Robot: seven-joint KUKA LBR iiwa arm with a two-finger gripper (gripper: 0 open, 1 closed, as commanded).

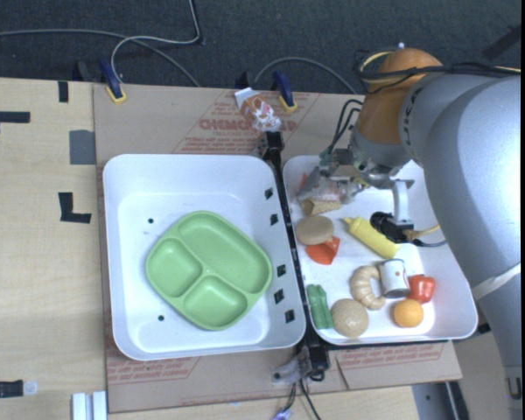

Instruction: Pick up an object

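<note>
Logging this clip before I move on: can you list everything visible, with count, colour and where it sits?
Bins: 2, white, side by side on the bench.
Divided plate: 1, green, in the left bin.
Mustard bottle: 1, yellow, right bin, middle.
Orange: 1, orange, right bin, near corner.
Round bun: 1, tan, right bin, by the divider.
Green item: 1, green, right bin, near edge.
Clamps: 2, blue and yellow, at the cardboard's far edge.
Arm: 1, grey with orange band, from the right.
Gripper: 1, dark, low over the right bin's far end.

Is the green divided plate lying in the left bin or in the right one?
In the left bin. The green plate lies flat on its floor, inside the white walls; the toy foods fill the right bin.
</note>
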